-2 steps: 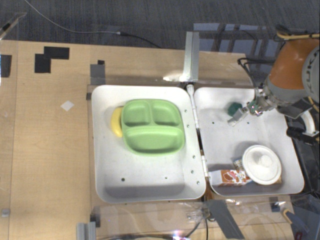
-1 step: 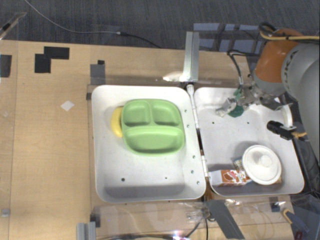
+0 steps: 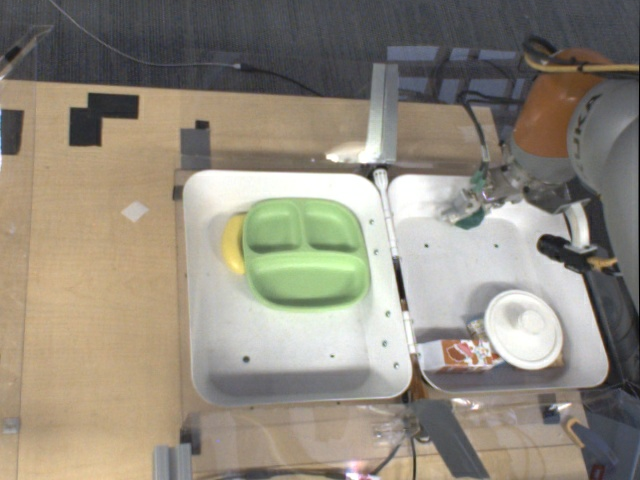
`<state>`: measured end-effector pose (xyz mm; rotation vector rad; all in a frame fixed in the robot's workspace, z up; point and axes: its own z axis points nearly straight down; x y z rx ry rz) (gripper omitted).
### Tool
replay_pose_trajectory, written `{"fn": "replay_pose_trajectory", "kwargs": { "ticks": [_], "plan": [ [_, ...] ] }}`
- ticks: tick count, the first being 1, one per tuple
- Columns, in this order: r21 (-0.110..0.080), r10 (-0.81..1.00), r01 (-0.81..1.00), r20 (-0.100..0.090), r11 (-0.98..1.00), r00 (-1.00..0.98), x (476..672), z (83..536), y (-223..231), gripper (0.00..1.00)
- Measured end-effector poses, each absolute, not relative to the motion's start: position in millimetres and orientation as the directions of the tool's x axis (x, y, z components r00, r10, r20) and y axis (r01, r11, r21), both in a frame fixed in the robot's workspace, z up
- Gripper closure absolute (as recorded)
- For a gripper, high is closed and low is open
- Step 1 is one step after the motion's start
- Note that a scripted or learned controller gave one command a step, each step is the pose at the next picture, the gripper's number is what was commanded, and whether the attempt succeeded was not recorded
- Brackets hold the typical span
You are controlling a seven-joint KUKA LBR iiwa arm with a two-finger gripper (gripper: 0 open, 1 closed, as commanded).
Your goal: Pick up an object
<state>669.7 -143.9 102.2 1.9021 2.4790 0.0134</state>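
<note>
A green divided plate [image 3: 303, 251] lies in the left bin [image 3: 260, 358], and a yellow object [image 3: 232, 244] pokes out from under its left edge. Near the front of the right bin [image 3: 470, 258] rests a white round lid or bowl [image 3: 523, 329], with a red-and-white packet [image 3: 463, 353] to its left. My gripper [image 3: 472, 207] hangs over the back of the right bin, far from these items. Its tip looks small and blurred, with a greenish spot at it.
The grey arm with its orange band [image 3: 548, 118] enters from the upper right. A metal post [image 3: 383, 108] stands behind the seam between the bins. Black cables [image 3: 575, 253] run along the right bin's edge. The tan bench [image 3: 90, 268] stretches to the left.
</note>
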Motion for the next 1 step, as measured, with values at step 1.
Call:
{"fn": "replay_pose_trajectory", "kwargs": {
  "ticks": [1],
  "plan": [
    [0.008, 0.934, 0.934, -0.003, 0.358, -0.358, 667.5, 187.8, -65.0, 1.0]
  ]
}}
